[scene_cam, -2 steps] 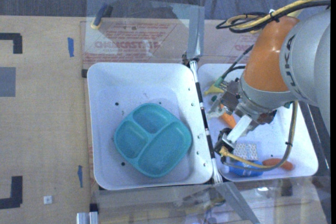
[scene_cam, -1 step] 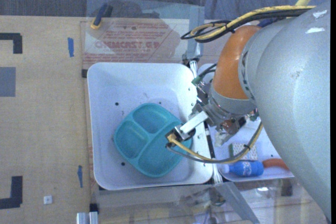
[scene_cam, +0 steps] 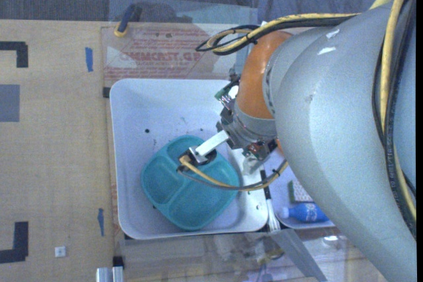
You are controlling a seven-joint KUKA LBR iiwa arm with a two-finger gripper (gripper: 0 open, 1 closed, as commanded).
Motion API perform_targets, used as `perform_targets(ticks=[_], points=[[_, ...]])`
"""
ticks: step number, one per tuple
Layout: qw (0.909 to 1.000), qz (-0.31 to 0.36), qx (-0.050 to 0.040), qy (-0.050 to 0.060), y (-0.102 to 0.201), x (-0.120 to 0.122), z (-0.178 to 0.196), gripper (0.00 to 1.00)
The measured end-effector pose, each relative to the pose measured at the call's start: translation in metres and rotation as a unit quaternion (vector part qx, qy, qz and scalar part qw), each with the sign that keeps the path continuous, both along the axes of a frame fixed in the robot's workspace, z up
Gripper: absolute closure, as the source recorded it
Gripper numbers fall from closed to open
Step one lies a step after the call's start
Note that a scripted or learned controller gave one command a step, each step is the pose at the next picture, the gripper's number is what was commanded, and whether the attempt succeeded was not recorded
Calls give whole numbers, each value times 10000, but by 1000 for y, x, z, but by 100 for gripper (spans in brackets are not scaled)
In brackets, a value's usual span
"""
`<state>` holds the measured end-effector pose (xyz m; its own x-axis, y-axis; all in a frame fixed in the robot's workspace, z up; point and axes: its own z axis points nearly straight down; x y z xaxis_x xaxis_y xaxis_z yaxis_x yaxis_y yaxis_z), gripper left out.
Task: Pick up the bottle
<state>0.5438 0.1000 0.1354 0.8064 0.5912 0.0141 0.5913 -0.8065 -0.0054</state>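
While the arm (scene_cam: 344, 129) reaches in from the right of the frame, its wrist end hangs over the right rim of the left bin (scene_cam: 132, 115), close to where the two bins meet. I cannot tell from this angle whether the jaws are open or closed, because the grey body and the orange band (scene_cam: 254, 86) cover most of them. I see nothing held.

The bottle (scene_cam: 305, 212) is blue and white and lies on its side in the right bin (scene_cam: 280, 205), at the lower right of the frame. It sits partly under the arm and below the wrist, apart from it. Just above the bottle I can make out a small checkered thing (scene_cam: 301, 191), though not what it is.

A teal divided plate (scene_cam: 192, 198) sits in the lower half of the left bin, just left of the wrist. The table (scene_cam: 53, 142) to the left is a pale wood colour and carries black marks (scene_cam: 16, 53) and blue tape strips (scene_cam: 88, 59).
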Motion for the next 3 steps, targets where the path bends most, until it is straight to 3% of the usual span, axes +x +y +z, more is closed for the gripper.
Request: perform_targets(ticks=[1,2,3], points=[[9999,133,-63,51,9,65,51,0],[9999,102,-43,-36,72,-49,-37,0],[9952,978,-66,47,105,-66,86,0]])
